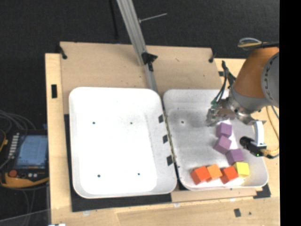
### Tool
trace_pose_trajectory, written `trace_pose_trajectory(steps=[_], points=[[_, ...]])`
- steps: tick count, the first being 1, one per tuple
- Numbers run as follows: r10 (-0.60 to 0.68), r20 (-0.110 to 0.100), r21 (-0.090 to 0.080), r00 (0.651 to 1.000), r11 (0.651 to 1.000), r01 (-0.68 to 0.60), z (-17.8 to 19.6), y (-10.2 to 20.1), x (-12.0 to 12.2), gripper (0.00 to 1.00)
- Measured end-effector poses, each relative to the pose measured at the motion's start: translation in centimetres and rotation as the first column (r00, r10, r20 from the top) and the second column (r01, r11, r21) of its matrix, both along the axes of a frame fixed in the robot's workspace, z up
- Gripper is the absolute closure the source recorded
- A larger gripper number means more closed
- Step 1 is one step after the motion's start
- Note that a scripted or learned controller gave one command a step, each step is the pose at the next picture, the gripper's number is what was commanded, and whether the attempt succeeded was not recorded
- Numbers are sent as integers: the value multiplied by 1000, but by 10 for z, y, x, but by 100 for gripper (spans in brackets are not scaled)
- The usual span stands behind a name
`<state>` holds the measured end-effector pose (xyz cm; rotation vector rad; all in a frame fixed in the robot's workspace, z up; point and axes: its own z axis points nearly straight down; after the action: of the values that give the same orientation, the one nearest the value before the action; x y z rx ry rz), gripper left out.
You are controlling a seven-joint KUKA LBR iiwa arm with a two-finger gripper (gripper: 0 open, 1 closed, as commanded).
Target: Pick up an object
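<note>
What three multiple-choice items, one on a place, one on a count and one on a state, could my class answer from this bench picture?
1. Where do the blocks lie?
A. in the left bin
B. in the right bin
C. on the bare bench

2. How many purple blocks are there?
A. one
B. three
C. five

3. How does the yellow block sit?
A. among the blocks along the bin's near edge
B. alone in the left bin
C. between the gripper's fingers

Answers:
1 B: all blocks sit in the right bin, none in the left bin.
2 B: purple blocks form a line of three.
3 A: the yellow block lies beside the orange blocks, apart from the gripper.
</note>
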<state>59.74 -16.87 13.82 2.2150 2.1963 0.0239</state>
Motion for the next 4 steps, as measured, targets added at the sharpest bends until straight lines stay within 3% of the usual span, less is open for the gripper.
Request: trace_pose_trajectory(steps=[1,2,3,4], points=[[9,-21,3,1000,1000,-9,44,-2,0,100],[11,-19,2,1000,1000,-11,99,-4,1,100],[16,-23,6,1000,1000,-16,103,54,14,100],[14,-25,7,1000,1000,-13,112,106,12,100]])
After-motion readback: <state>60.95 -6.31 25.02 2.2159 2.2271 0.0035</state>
